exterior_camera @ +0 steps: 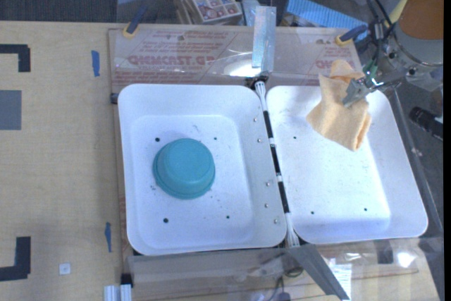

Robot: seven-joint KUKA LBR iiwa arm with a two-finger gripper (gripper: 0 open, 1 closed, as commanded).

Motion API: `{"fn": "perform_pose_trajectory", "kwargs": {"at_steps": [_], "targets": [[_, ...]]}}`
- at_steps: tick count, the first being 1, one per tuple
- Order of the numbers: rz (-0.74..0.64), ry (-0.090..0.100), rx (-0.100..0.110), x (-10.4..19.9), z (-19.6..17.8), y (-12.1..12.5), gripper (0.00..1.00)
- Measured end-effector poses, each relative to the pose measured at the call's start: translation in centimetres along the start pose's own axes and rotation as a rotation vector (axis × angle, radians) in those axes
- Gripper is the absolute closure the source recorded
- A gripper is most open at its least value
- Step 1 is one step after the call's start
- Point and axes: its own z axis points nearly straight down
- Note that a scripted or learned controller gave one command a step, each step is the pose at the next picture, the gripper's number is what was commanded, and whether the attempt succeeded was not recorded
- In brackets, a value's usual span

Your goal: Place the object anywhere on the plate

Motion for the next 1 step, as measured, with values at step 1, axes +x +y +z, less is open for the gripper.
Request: {"fn": "perform_pose_trajectory", "kwargs": {"at_steps": [1], "targets": [[-0.005,0.003,0.001,0.25,3.39,0.18,1.00]]}}
